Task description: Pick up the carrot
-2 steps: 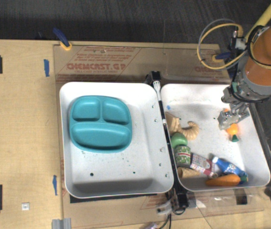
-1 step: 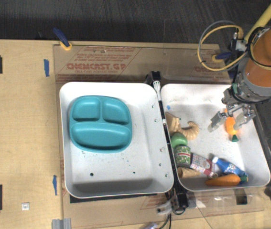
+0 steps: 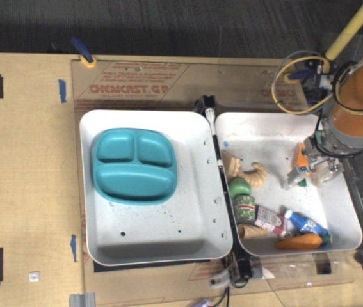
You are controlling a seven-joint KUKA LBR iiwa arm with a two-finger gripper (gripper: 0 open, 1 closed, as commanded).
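Carrot: you'll find the carrot (image 3: 299,241) lying flat along the near wall of the right bin (image 3: 344,200), orange, pointing left to right, at the bin's near right corner.
Pincer: your pincer (image 3: 310,174) hangs over the right bin's far right part, well apart from the carrot; its metal fingers (image 3: 296,173) point down and stand spread, with a gap between them and nothing in it.
Arm: the grey arm (image 3: 355,104) with its orange band comes in from the right, looped in yellow and blue cable.
Neighbours: a blue and white packet (image 3: 307,224) lies just beside the carrot, on its far side; left of that a red and white packet (image 3: 269,220), then a green bottle (image 3: 242,201) and a tan twisted piece (image 3: 250,174) near the divider.
Left bin: the left bin (image 3: 197,232) carries a teal divided plate (image 3: 134,165), three compartments, sitting toward its far left.
Writing: you can see red print on the cardboard sheet (image 3: 130,78) beyond the bins, but it reads reversed and blurred, so I cannot make out the words; the packet labels are too small to read.
Desk: the desk (image 3: 27,184) is tan board with black corner marks and bits of blue tape.
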